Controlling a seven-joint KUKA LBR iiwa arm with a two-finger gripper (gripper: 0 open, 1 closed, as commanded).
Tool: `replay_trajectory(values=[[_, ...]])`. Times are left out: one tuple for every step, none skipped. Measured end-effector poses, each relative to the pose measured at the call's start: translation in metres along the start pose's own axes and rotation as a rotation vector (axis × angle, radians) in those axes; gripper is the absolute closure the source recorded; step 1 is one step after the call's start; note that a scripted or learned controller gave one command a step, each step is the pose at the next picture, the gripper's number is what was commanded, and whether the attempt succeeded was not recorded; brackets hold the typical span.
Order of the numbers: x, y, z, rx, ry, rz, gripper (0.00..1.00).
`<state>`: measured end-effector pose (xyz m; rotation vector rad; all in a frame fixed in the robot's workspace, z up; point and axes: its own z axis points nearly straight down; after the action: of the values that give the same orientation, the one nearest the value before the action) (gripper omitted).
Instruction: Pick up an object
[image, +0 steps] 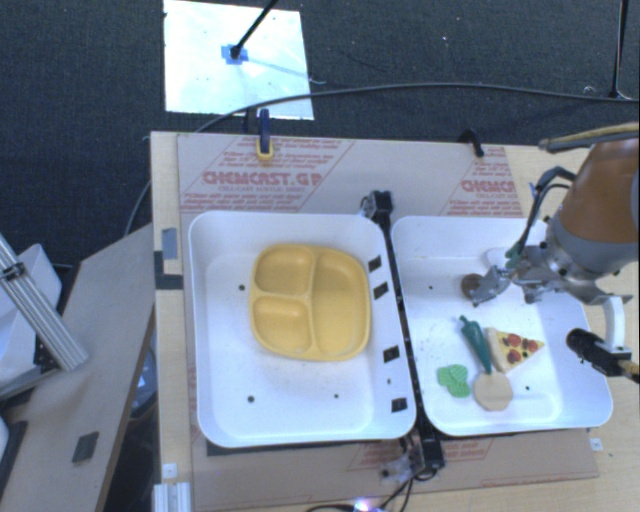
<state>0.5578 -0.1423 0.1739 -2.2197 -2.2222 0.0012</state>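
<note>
The right bin (560, 408) holds several small toy foods. A pizza slice (516, 349) lies near its middle, with a dark green, long vegetable (476, 342) just to its left. Below them are a light green leafy piece (453, 380) and a tan round disc (492, 391). A small brown round piece (468, 286) lies higher up in the bin. My gripper (492, 287) reaches in from the right and hangs low over the bin, its tip right beside the brown piece. I see nothing held in it.
The left bin (225, 400) holds a yellow divided plate (308, 301). A black divider with clips (392, 310) runs between the bins. The arm's grey and orange body (600, 215) hangs over the right bin's far right side.
</note>
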Motion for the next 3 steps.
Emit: replay_trajectory(values=[[-0.004,0.006,0.044,0.000,0.000,0.000,0.00],[-0.004,0.007,0.031,-0.004,-0.001,0.001,1.00],[0.006,0.013,-0.024,-0.009,-0.001,-0.004,1.00]])
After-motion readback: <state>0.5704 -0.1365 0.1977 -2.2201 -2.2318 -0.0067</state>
